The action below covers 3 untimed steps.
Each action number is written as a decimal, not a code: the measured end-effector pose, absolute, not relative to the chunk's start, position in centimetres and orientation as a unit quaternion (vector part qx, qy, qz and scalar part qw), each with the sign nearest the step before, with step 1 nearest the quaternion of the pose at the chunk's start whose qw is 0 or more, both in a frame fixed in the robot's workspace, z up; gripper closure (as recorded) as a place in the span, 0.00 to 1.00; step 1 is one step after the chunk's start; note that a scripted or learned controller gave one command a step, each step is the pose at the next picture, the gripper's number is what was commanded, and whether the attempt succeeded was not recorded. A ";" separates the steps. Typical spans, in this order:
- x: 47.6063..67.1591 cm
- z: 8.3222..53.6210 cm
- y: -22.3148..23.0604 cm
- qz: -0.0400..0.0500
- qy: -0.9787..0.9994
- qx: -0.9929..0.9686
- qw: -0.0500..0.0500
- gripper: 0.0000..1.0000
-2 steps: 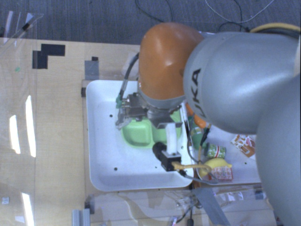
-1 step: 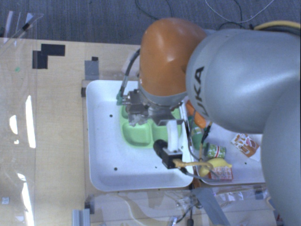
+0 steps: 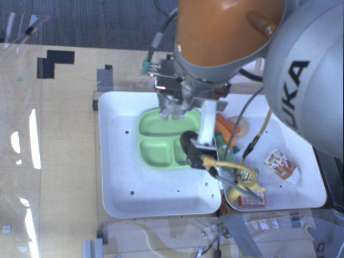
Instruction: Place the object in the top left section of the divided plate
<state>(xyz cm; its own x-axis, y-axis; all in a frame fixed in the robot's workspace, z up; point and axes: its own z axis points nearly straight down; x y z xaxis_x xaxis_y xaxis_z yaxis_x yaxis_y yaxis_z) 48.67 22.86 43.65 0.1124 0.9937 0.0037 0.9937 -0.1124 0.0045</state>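
Note:
A light green divided plate (image 3: 156,144) lies in the left white bin (image 3: 123,192), towards its right side. It has one wide section at the back and two smaller ones at the front. My gripper (image 3: 173,112) hangs over the back section of the plate, near its far rim, under the orange band of the arm. I see no object clearly between its tips, and none lies in the visible parts of the plate. The arm hides the plate's right edge.
The right bin (image 3: 306,198) holds an orange carrot (image 3: 227,127), a small printed packet (image 3: 280,164), a yellow item (image 3: 246,177) and a red and white item (image 3: 250,199) near its front left corner. A green piece (image 3: 220,142) sits by the carrot.

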 end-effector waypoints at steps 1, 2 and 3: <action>49.4 30.1 21.5 0.001 0.638 0.770 0.000 1.00; 52.2 32.5 23.5 0.002 0.505 0.863 0.000 1.00; 50.2 28.0 23.5 0.000 0.407 0.913 -0.001 1.00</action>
